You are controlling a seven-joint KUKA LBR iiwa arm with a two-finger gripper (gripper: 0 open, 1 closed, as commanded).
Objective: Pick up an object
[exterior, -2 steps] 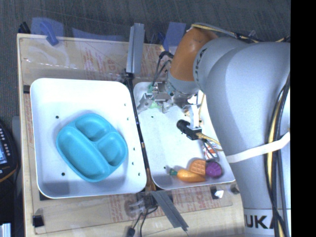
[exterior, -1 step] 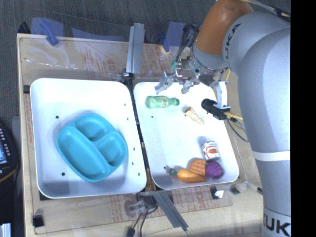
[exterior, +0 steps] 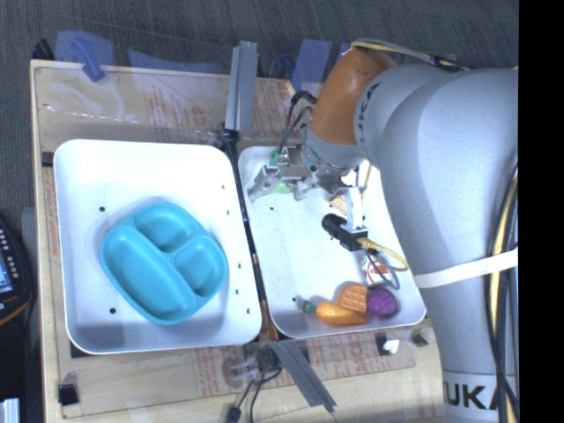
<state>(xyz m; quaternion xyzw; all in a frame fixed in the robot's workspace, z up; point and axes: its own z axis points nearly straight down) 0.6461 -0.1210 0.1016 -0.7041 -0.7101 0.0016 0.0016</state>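
Overhead, hand low in right bin's far corner — grip state unclear.

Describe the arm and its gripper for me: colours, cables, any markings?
The arm is bulky, rounded and light grey, with an orange band above the wrist. Thin dark cables loop beside that band. A pale strap crosses the lower body, and white "UKA" lettering shows near the base. The gripper is small, metallic grey with green touches.
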